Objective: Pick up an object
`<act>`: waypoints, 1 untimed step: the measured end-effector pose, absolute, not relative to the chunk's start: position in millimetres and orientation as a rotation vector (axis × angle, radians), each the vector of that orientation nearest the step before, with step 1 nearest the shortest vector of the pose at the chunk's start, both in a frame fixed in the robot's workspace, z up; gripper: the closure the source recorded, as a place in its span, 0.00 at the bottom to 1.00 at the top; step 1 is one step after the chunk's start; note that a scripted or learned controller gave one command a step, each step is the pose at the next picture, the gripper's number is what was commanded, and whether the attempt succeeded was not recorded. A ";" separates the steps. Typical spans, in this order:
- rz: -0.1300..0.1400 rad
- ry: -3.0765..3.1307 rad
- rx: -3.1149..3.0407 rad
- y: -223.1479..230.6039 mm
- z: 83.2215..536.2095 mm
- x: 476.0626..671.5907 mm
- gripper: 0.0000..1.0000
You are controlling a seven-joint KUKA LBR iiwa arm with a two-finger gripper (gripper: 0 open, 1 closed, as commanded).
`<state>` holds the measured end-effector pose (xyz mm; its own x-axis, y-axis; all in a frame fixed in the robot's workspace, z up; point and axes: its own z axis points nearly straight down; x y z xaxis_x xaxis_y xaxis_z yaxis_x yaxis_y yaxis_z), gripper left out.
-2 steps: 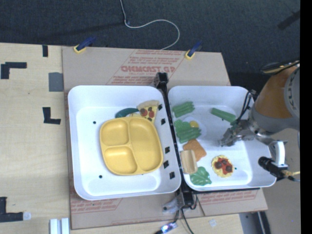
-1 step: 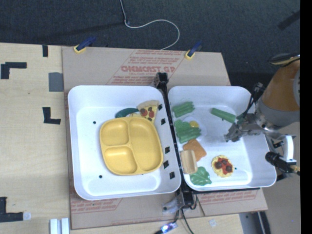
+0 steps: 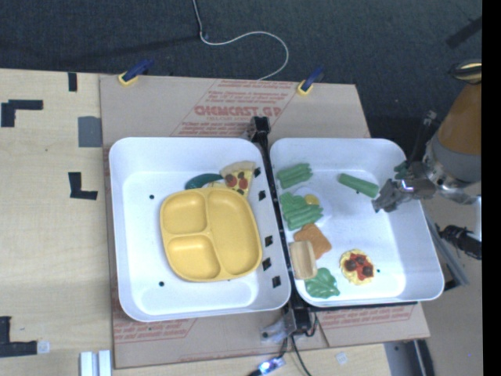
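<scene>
One fixed camera looks down slantwise on both bins point(image 3: 125, 210).

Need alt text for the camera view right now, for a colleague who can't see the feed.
The end effector hovers over the right bin near a green toy piece, holding nothing. That bin also holds more toy food, while the left bin holds a yellow divided plate.

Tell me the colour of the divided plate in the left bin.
Yellow; the divided plate shows clearly in the camera view.
</scene>
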<state>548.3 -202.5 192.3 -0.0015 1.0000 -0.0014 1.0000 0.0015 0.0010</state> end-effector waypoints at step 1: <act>0.002 2.222 2.218 -201.8 226.3 549.2 1.00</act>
<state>549.2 -201.8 226.3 -0.0018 1.0000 -0.0006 1.0000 0.0018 0.0023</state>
